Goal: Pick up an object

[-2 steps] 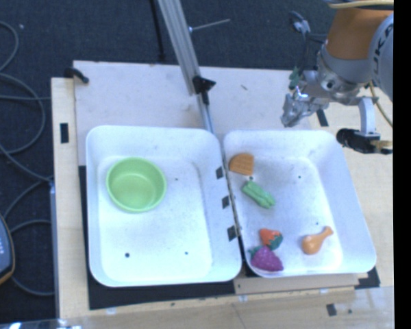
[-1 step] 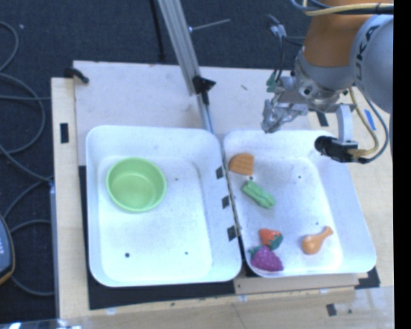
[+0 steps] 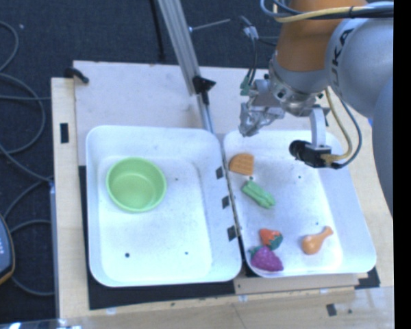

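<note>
The hand hangs over the right bin's upper-left corner, just above the orange toy bread slice, likely lining up a grab; I cannot tell its grip.

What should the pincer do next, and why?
Probably drop straight down a little: the pincer hangs at the far edge of the right bin, just beyond the orange toy, the nearest thing to grab, and nothing shows between its tips.
</note>
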Robot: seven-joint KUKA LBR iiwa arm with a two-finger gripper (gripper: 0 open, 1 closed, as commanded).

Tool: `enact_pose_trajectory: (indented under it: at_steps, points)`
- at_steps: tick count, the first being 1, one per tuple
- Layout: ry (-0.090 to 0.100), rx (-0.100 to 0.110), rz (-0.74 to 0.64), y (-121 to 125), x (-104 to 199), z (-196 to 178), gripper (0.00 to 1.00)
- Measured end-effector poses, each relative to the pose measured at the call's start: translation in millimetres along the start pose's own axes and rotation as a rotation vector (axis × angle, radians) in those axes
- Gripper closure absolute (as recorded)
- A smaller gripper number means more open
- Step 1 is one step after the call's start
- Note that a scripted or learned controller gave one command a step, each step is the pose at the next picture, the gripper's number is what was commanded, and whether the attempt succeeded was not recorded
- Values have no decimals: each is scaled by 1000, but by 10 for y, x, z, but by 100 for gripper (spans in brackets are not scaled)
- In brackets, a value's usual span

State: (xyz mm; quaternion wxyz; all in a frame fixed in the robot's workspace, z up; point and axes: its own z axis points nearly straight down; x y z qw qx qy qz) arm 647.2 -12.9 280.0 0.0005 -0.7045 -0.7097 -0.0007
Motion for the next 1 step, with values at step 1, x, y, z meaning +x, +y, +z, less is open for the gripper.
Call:
enact_pose_trajectory:
  at_steps: [1]
  points:
    - [0,1,0,-182,592,90,100]
